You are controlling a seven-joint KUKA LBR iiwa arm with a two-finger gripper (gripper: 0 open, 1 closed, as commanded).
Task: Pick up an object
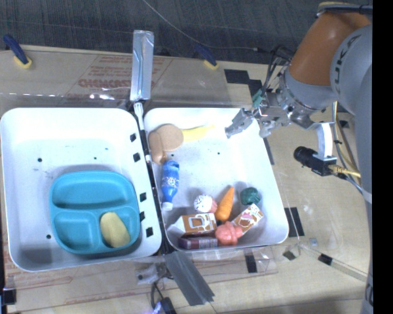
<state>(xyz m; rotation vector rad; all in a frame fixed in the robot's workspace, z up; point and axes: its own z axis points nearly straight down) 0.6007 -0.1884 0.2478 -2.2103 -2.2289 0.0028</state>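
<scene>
We see the end effector (247, 124) at the right bin's (275, 195) two o'clock rim, holding nothing; whether it is open we cannot tell. Toys cluster at that bin's six o'clock: carrot (225, 203), bottle (169, 183). The banana (195, 133) lies near twelve.

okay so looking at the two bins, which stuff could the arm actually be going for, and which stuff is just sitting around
Could be picked, right bin: banana, bread roll, blue bottle, carrot, green lump, two small cartons, pink toy. The gripper hovers at that bin's top right corner.

Just lying about: blue tray with a yellow potato in the left bin, blue clamps on the bench edge.
</scene>
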